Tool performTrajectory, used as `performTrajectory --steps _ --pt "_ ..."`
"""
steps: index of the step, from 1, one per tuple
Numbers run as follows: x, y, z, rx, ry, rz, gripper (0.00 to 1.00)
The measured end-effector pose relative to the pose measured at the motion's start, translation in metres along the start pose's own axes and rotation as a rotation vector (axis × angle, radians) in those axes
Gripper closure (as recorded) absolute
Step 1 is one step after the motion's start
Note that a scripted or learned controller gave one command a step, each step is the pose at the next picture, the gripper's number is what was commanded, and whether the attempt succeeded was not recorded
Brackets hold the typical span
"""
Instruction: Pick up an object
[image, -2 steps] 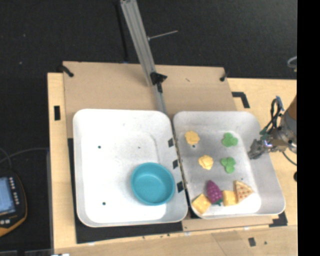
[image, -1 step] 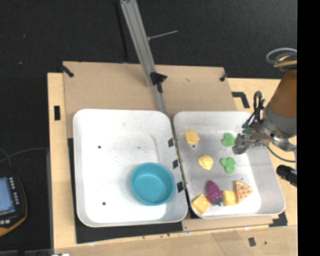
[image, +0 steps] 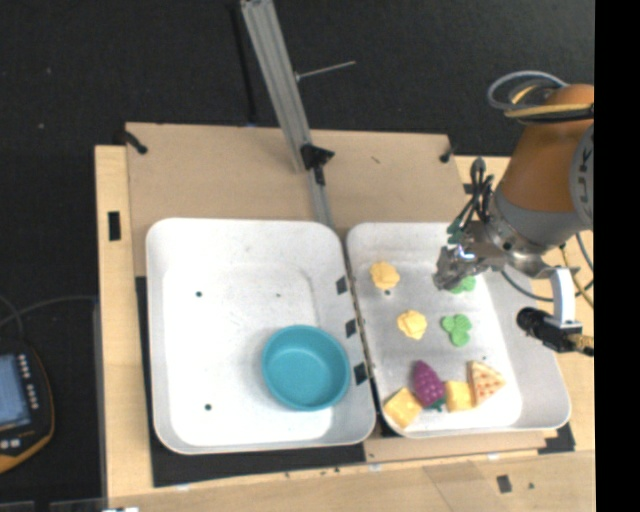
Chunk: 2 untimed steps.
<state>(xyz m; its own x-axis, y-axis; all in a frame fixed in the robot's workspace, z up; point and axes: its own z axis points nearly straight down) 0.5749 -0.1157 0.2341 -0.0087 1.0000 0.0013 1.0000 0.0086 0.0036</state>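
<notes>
Over the right bin (image: 535, 400), the gripper (image: 455, 270) is poised low beside a green toy (image: 464, 284) at its tip. Whether anything is pinched cannot be told. The grasp step is judged underway; a confirmed closure and lift are called for next.

We see the gripper (image: 455, 272) low in the right white bin (image: 530, 395), just beside a small green toy (image: 464, 285).
</notes>
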Motion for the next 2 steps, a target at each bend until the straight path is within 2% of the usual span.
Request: performTrajectory --steps 2 --pt "0.106 0.041 -0.016 0.000 0.000 0.001 1.00"
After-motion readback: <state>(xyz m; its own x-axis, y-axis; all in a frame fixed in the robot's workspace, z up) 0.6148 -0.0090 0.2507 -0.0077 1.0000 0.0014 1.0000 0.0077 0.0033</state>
